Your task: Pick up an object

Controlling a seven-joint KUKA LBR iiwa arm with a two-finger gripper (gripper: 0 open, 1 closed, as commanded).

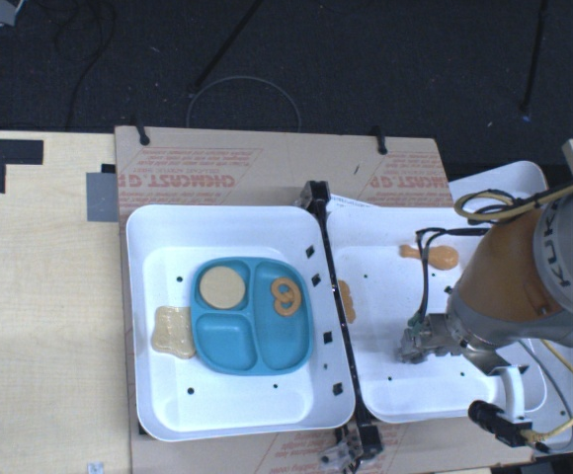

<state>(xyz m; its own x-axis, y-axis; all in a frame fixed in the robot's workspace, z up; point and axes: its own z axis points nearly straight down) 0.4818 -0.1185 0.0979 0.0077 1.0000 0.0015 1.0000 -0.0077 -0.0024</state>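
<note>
Low over the right bin, the gripper sits near the floor of its front half, wrist and orange band rising behind it toward the right. How wide it stands I cannot tell — from this slant it reads as a dark metallic clump, and nothing shows in its hold.

Which thing to take is a judgement, since the task names none. Nearest, I would say, is the spoon: a small tan piece lying flat on the bin floor, up and slightly right of the gripper, toward the far wall. Its long axis runs left to right, the thin handle pointing left and the rounded bowl to the right, so a grasp across the handle would want the gripper turned to close front to back. A second tan bit, the pretzel, lies against the divider between the bins, off to the gripper's left and partly hidden by the black rail.

Well apart, the left bin holds a blue tray (smooth moulded plastic, three compartments) with a pale round cracker in its upper left well and a looped orange snack in the upper right. A bumpy beige biscuit touches the tray's left edge. Both bins are glossy white, resting on printed cardboard over the pale counter.
</note>
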